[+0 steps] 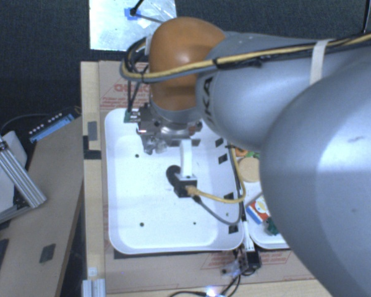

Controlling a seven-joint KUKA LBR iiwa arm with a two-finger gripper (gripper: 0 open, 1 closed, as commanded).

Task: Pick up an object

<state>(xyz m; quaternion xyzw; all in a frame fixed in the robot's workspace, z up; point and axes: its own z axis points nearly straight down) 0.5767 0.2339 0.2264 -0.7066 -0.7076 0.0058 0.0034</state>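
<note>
Pincer sits under the orange band of the arm, low over the far part of the left bin. Its metal body is visible, but the view does not show whether it is open or closed, and nothing can be seen held in it. Far left: an aluminium rail slants across a pale side surface, with a blue strip further back near a dark cable. Next comes the brown tabletop, with faded red print along its far and near edges. The white left bin rests on it, and its floor shows a few small dark dots. Behind the bins, at the top of the view, a silver sheet lies flat with a bit of blue tape on it. Black clips sit along the seam where the two bins meet. The right bin is mostly covered by the arm, leaving a narrow strip beside the seam. In that strip are a tan round object toward the far end, a red-white-blue object nearer, and a small green object just beside it. All three are well apart from the pincer, and their exact types are too hidden to tell.
</note>
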